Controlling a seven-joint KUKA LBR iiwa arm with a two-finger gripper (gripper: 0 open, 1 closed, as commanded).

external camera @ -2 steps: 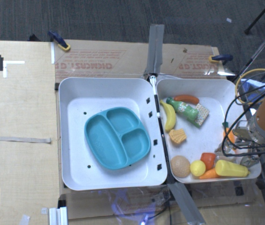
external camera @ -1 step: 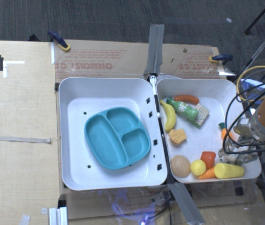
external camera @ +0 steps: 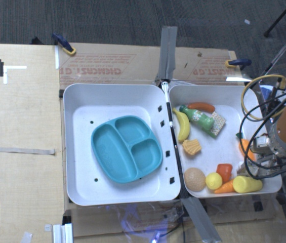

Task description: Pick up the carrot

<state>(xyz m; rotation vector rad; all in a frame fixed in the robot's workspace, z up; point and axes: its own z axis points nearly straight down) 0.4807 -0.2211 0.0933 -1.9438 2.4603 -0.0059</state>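
Note:
The carrot [external camera: 225, 188], a small orange piece, lies at the front of the right bin [external camera: 234, 135], between a yellow lemon [external camera: 213, 180] and a yellow cylinder [external camera: 247, 184]. My gripper [external camera: 256, 158] hangs low over the bin's right side, just above and to the right of the carrot, wrapped in cables. Another orange thing [external camera: 244, 149] shows right beside the gripper, partly hidden by it. Whether it sits in the gripper I cannot tell.
The right bin also holds a banana [external camera: 182, 125], a green bottle [external camera: 202, 118], a red-orange long piece [external camera: 201, 107], a waffle-like piece [external camera: 192, 147], a brown ball [external camera: 194, 179] and a red pepper [external camera: 224, 170]. A blue divided plate [external camera: 126, 149] lies in the left bin [external camera: 77, 135].

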